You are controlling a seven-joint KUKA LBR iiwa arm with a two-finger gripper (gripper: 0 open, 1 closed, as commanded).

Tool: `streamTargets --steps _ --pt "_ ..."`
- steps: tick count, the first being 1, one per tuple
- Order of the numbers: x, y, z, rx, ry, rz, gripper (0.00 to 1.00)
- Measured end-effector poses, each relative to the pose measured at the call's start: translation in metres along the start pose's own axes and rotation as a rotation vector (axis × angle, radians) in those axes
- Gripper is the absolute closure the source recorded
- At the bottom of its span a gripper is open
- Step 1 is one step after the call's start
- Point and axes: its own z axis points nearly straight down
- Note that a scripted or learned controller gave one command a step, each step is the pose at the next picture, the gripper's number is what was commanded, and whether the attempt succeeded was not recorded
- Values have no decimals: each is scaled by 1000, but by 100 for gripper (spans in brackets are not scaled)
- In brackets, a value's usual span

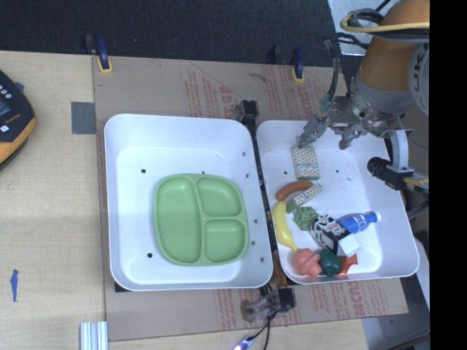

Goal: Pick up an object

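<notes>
The gripper (330, 131) hangs over the far end of the right bin (398, 265), at the end of a grey arm (394, 57) with an orange band that comes in from the right. Its two fingers (312, 131) stand spread apart, one toward the left and one toward the right, with nothing between them. The left one points down at a small patterned packet (306, 162) that lies on the bin floor just below it; whether the tip touches the packet cannot be told.

Nearer in the same bin lies a cluster of toy foods: a sausage (293, 189) beside a second small patterned piece (308, 193), a banana (282, 225) along the left wall, a green broccoli-like piece (303, 217), a black-and-white object (327, 229), a blue bottle with a white cap (358, 222), a pink lump (306, 262) and a dark green item (330, 262).

The left bin (124, 141) holds a green divided plate (200, 219), lying flat. Both bins rest on a brown cardboard sheet (182, 82) clamped to the wooden table (44, 224). A yellow-and-black device (11, 119) sits at the table's left edge.
</notes>
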Motion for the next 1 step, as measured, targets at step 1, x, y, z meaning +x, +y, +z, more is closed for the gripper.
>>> streamTargets --steps 1 --pt "-2 -27 84 2 -1 0 0"
